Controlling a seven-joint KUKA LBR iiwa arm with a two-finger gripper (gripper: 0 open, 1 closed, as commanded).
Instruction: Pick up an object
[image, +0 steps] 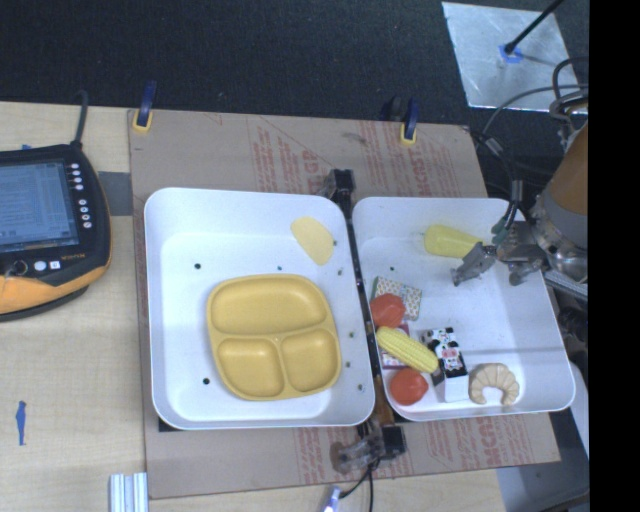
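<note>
In the camera view, the gripper (497, 262) is being held over the upper part of the right bin (560, 340), with its two fingers (470, 266) spread apart and nothing seen between them. A miss is being risked here, as judged from the layout: the nearest candidate, a yellow piece (450, 240), is lying just beside the left fingertip and up-left of it rather than in the gap, so a closing of the fingers where they are now would likely be made on air, or the piece would be nudged toward the bin wall. A second risk is being posed by the crowded cluster lower in the same bin (a corn cob (406, 349), two red pieces (388, 309), a small black-and-white figure (447, 352) and a croissant (495, 383) are lying close together), where a descent could be ending on two things at once.

The cluster is lying well below and left of the fingers. In the left bin (165, 300), a yellow divided tray (272, 335) and a pale yellow slice (313, 239) are lying well apart from the gripper.
</note>
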